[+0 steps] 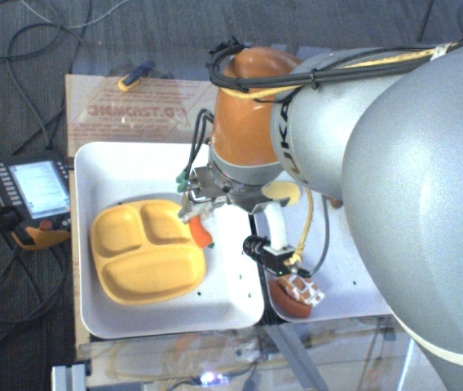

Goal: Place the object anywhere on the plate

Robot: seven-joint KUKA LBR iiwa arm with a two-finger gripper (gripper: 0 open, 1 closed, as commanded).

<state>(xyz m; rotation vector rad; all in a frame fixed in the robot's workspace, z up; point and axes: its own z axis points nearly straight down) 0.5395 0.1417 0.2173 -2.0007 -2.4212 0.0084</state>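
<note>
At the far left of the frame, a teach pendant (29, 192) lay with its screen lit on the dark carpet, well clear of the bench. Right of it, the left white bin (117, 160) held the yellow compartment plate (146, 251), which sat in the bin's lower left part. At the plate's right rim, near the frame's centre, the gripper (196, 215) hung below the orange wrist band (248, 120), and a small orange object (202, 235) showed just beneath it, touching or slightly overlapping the rim by the upper right compartment. You could not tell from this slanted view whether the gripper had closed on that object or stood apart from it. Further right, the grey arm covered much of the right white bin (354, 287), where a brown-and-white item (297, 293) rested near the lower edge and a pale yellow piece (281, 191) peeked out beside the arm. If the object was in hand, you would have done well to carry it a little leftward, fully over a compartment floor and not the raised rim, then lower it close before letting go, so it would neither roll nor tip back into the bin.
</note>
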